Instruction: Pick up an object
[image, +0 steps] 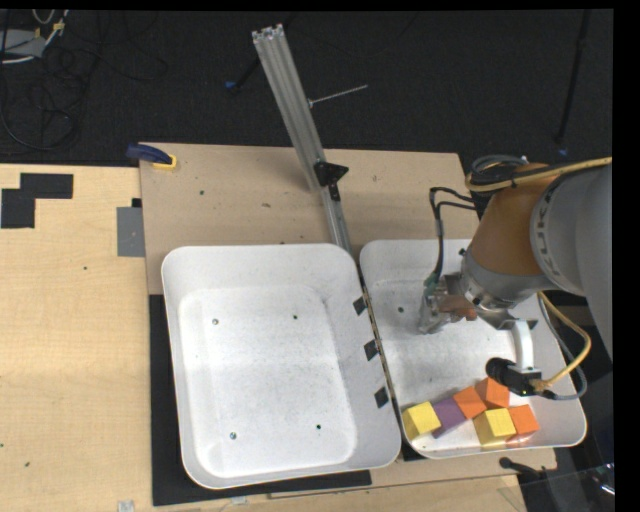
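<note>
Several small foam blocks are heaped at the near edge of the right white plastic bin (400, 262): a yellow cube (421, 418), a purple block (449, 417) touching it, an orange block (470, 403), a second yellow cube (494, 426) and two more orange blocks (522, 419) beside it. Farther in, the two-finger gripper (432, 318) is seen low over the bare bin floor, well apart from the heap; whether its fingers are open or shut cannot be told. The left white bin (190, 275) adjoins it. Both rest on a wooden bench (240, 195); an aluminium rail (295, 110) slants toward the dark floor beyond.
</note>
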